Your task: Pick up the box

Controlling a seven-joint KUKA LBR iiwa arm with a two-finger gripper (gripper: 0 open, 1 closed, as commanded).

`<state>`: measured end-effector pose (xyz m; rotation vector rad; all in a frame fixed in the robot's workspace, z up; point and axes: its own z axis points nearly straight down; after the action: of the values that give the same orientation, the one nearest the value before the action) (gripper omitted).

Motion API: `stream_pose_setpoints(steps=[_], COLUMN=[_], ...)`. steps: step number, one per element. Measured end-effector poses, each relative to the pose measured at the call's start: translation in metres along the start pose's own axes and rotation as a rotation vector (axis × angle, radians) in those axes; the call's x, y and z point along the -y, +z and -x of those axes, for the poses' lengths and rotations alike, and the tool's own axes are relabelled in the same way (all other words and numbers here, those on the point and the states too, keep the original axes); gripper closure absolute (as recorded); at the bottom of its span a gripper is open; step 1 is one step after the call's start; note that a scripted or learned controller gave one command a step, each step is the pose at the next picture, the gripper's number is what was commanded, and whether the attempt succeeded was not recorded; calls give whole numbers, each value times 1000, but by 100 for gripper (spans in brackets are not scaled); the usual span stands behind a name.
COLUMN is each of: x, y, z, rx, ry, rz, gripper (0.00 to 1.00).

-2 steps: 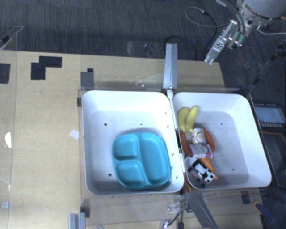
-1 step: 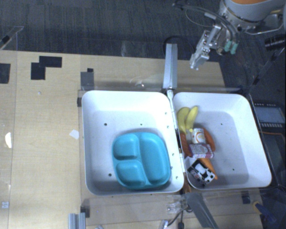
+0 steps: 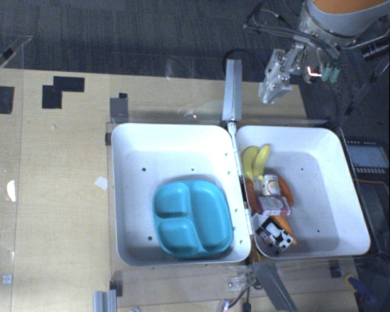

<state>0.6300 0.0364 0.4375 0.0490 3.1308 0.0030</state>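
Arm (image 3: 341, 15): grey rounded housing, broad orange band above the wrist. Wrist section: silvery metal, black cables looped around it, a small red light and pale green fittings at one side. Gripper (image 3: 272, 91): light grey metal, two slim pale jaws.

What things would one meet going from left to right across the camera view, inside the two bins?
Left bin wall → blue divided plate → divider between the bins → clutter pile with bananas and small box → right bin's bare floor.
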Motion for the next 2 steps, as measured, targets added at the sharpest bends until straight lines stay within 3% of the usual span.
stream_pose_setpoints(steps=[1, 2], x=[-66, -109], y=[4, 0], z=[23, 7], rx=[1, 2], ry=[-343, -672], rz=[2, 3], gripper=[100, 100])
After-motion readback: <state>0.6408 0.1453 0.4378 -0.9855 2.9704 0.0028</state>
